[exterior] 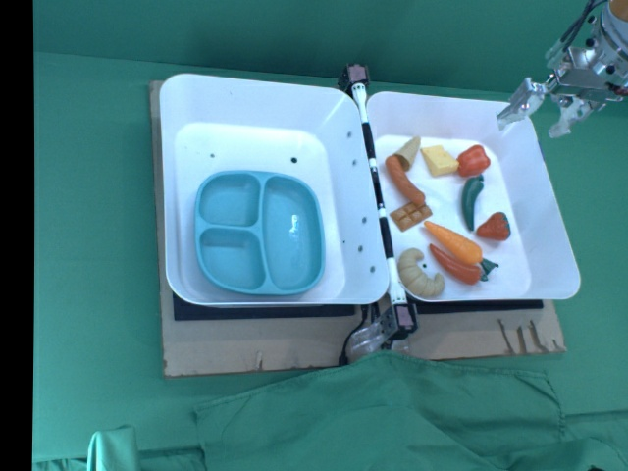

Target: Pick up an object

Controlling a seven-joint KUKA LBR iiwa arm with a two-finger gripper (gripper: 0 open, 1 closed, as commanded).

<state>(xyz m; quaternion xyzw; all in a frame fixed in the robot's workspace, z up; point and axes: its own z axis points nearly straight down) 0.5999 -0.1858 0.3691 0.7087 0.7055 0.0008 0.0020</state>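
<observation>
L bin (196, 101): blue tray (259, 232); R bin (549, 253): toy food.

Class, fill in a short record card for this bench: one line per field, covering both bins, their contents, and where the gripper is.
left bin: holds a light blue three-compartment plastic plate
right bin: holds toy foods
foods: orange carrot, red chilli, dark green pepper, red strawberry, beige croissant, brown waffle square, yellow cheese wedge, reddish sausage
gripper: fingers open, above the right bin's far right corner, holding nothing
task state: nothing picked up yet
</observation>
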